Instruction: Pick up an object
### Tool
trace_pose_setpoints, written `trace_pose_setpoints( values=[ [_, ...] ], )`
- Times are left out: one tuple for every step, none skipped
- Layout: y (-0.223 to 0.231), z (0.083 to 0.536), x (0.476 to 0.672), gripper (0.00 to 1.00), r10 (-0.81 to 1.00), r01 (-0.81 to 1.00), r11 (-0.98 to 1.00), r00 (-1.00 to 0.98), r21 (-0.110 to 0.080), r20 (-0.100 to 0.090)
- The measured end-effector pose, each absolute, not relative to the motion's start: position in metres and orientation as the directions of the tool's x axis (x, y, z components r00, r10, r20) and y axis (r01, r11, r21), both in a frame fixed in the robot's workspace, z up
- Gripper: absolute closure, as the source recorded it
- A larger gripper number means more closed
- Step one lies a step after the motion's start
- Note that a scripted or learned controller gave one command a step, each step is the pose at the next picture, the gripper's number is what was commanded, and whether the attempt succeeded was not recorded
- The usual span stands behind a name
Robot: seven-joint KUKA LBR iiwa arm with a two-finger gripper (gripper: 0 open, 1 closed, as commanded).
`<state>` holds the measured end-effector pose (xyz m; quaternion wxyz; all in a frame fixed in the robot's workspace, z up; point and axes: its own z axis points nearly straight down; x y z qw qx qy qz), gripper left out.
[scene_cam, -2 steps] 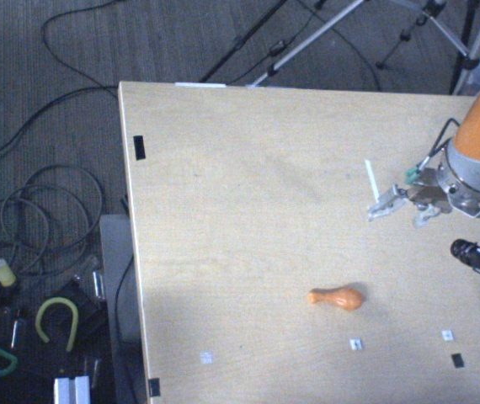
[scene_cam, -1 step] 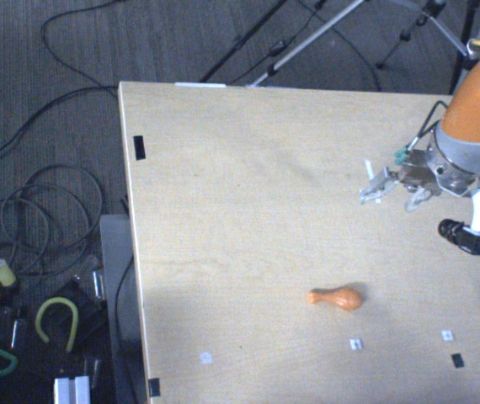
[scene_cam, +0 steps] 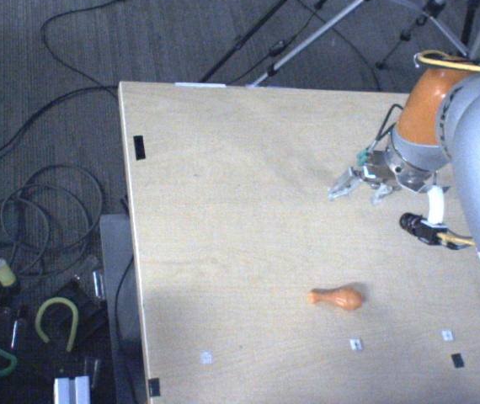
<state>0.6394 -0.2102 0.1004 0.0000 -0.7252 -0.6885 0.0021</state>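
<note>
A small orange, gourd-shaped object (scene_cam: pixel 337 298) lies on its side on the beige bench top (scene_cam: pixel 240 225), toward the front right, with its narrow end pointing left. My gripper (scene_cam: pixel 360 193) hangs at the right, well behind the object and slightly to its right. Its fingers (scene_cam: pixel 340 188) are spread open, and nothing sits between them. The grey arm with its orange band (scene_cam: pixel 429 112) comes in from the right edge.
A black connector with a yellow cable (scene_cam: pixel 425 229) hangs off the arm just in front of the gripper. Small markers (scene_cam: pixel 355 343) dot the board's front, and a black tag (scene_cam: pixel 140 147) sits near its left edge. Cables and tools (scene_cam: pixel 50 318) lie on the floor at left.
</note>
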Motion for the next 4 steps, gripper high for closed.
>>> trace_pose_setpoints(
  values=[
    [-0.213,0.084,0.669,0.0,0.998,0.998,0.058,-0.058,-0.001,-0.004],
    [-0.223,0.13,0.669,0.0,0.995,0.995,0.096,-0.096,0.0,-0.004],
    [-0.222,0.084,0.669,0.0,0.987,0.987,0.161,-0.161,-0.002,-0.003],
    [-0.221,0.095,0.67,1.0,0.987,0.987,0.163,-0.163,-0.001,-0.007]
  ],
)
